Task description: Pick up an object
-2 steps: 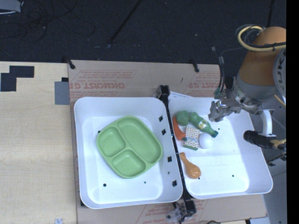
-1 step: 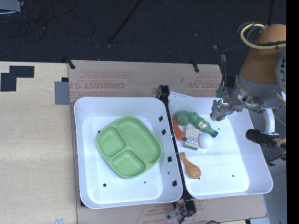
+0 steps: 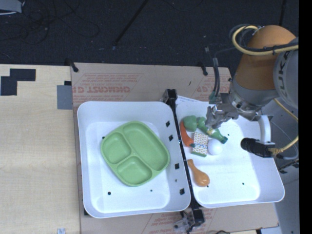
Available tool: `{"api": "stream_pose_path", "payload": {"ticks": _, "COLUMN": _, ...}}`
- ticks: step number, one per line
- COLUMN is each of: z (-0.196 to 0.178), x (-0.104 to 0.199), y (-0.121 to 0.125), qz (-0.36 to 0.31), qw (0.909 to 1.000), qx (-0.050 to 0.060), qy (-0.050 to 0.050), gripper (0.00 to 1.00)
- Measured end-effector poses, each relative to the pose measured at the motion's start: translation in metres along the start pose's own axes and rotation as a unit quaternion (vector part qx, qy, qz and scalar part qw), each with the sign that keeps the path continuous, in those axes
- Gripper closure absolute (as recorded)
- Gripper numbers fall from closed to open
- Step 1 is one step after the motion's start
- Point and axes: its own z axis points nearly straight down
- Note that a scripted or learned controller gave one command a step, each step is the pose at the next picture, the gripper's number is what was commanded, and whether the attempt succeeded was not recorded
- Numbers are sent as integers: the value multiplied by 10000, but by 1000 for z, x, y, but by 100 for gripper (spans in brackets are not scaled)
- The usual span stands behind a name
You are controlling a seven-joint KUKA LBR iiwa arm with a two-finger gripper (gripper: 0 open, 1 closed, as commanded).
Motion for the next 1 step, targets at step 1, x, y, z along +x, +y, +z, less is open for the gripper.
{"api": "stream_pose_path", "payload": {"ticks": 1, "z": 0, "x": 48, "y": -22, "qz": -3, "qw": 10000, "qx": 6, "qy": -2, "gripper": 100}}
